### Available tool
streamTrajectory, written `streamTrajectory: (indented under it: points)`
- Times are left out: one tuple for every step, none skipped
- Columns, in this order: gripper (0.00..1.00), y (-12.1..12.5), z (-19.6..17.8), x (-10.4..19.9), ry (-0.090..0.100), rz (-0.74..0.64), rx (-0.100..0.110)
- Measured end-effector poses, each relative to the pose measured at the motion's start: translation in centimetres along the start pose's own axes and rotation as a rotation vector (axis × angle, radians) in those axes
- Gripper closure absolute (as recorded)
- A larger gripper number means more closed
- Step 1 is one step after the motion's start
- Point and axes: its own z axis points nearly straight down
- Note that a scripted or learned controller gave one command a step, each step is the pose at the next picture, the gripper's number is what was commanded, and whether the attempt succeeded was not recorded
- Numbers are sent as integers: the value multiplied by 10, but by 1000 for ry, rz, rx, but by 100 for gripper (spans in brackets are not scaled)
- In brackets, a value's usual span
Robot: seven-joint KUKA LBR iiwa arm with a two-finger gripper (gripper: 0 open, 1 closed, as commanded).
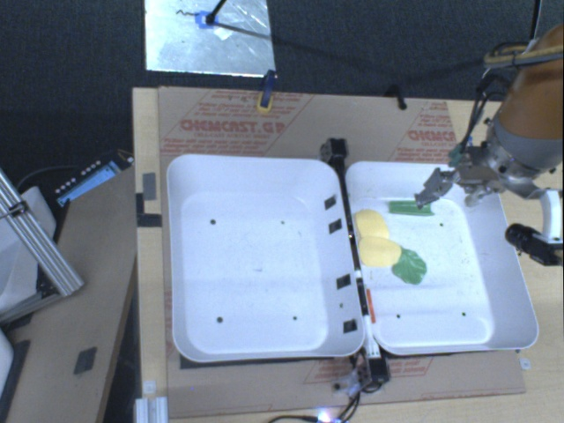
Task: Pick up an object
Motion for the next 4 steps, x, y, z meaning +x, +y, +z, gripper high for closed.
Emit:
streamTrajectory:
  points:
    - [100, 1, -11, 0, 0, -2, -3]
    - [100, 34, -47, 63, 1, -8, -6]
    - [100, 33, -84, 131, 4, -9, -4]
    - [100, 25, -150, 210, 5, -11, -8]
